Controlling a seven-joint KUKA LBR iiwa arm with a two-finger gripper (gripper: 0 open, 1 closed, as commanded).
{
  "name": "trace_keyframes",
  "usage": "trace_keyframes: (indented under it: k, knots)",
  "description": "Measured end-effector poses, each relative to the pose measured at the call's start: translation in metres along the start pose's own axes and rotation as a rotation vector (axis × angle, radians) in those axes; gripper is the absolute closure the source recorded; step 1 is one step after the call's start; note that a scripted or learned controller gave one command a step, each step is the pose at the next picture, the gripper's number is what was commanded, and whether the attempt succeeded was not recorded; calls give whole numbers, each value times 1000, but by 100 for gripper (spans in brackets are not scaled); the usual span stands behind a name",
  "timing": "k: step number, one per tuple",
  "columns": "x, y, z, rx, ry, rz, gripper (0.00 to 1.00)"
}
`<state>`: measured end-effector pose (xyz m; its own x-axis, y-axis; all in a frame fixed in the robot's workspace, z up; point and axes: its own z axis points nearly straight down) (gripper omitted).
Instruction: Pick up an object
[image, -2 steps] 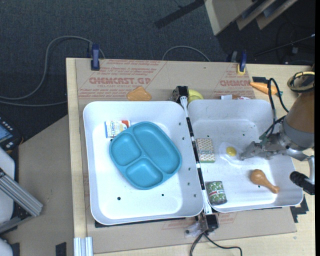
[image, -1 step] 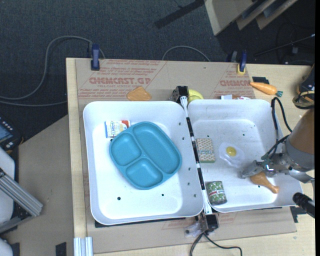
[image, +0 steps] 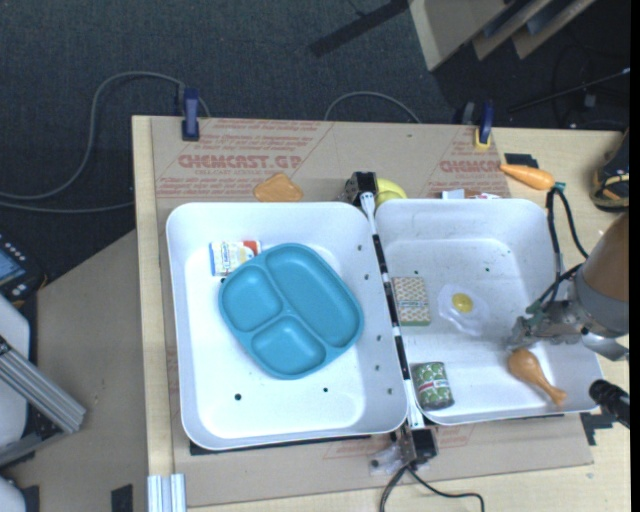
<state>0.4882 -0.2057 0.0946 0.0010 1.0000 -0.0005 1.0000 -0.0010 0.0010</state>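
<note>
Camera view, inspected from above at a slant. My pincer (image: 527, 333) sits low inside the right bin (image: 500, 215), near its right wall, with my arm coming in from the right edge. The placement makes sense for a pick: the tip is just above and beside the orange drumstick-shaped toy (image: 532, 372), which lies on the bin floor at a tilt, thick end toward the pincer. I judge that toy to be the likeliest target. Whether I touch it I cannot say; the two look close, but nothing shows between my fingers, so I record no hold. Whether my pincer is open or closed I cannot tell: the tip is small, dark and partly masked by the wrist.

Other items in the right bin lie well apart from me: a yellow disc under clear wrap (image: 461, 302) near the middle, a patterned sponge-like block (image: 410, 300) against the divider, and a green-topped packet (image: 432, 384) at the near left corner. These spread-out positions leave me free access from the right.

The left bin (image: 190, 330) bears a blue divided plate (image: 289, 309), partly covering a small printed carton (image: 232, 254).

Hard to make out: the objects behind the bins, one orange lump (image: 277, 187) and a yellow thing (image: 387, 189) half hidden by the rim. My arm is cut off at the frame edge.
</note>
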Motion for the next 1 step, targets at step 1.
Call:
trace_keyframes:
  k: [1]
  knots:
    - [91,-10,-37,3,3,-5,100]
